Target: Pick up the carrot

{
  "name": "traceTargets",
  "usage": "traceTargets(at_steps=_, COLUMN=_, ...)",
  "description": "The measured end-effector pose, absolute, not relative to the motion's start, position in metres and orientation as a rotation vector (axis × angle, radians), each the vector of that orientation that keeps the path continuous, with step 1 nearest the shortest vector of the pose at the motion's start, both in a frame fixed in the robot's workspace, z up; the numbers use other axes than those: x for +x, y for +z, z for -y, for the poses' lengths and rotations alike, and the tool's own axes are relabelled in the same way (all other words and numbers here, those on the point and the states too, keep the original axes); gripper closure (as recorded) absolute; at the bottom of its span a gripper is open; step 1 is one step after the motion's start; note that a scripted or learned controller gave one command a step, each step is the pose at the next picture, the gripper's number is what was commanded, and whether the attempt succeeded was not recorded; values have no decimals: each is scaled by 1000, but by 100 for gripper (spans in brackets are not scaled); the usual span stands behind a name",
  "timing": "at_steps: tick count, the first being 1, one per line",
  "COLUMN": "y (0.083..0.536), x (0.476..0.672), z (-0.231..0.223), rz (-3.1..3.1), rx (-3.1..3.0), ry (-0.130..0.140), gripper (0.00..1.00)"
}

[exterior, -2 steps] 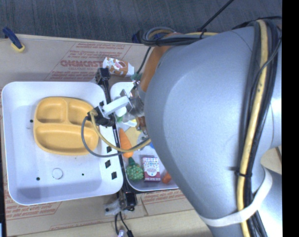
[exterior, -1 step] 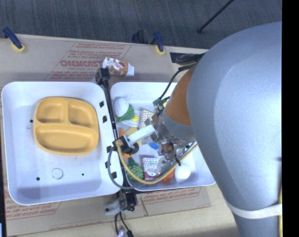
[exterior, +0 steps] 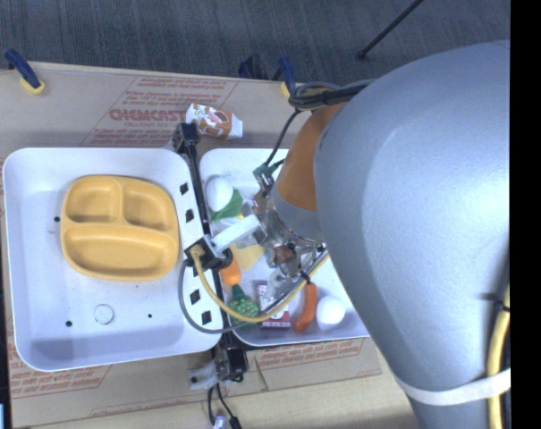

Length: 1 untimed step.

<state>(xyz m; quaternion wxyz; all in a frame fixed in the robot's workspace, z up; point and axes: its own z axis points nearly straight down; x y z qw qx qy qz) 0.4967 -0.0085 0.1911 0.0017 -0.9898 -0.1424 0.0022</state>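
Currently the gripper (exterior: 272, 250) sits low in the right bin (exterior: 252, 156), amid cables; whether it is open or closed cannot be determined. Just beside it, toward the bin's near wall, lies the carrot (exterior: 306, 307), a smooth orange taper touching a white egg (exterior: 330, 312). Food items crowd this bin. The left bin (exterior: 38, 342) carries a yellow sectioned plate (exterior: 120, 226), with bare floor around it.

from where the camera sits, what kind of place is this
Most likely a robot lab test bench, not a kitchen: two white bins on cardboard sheeting held by blue clamps, toy food like a carrot, and a grey arm over them.
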Motion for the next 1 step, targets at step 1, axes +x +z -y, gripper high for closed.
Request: traceTargets(at_steps=1, y=191, x=489, z=-23, rz=326, rx=-3120, ry=11, gripper=0)
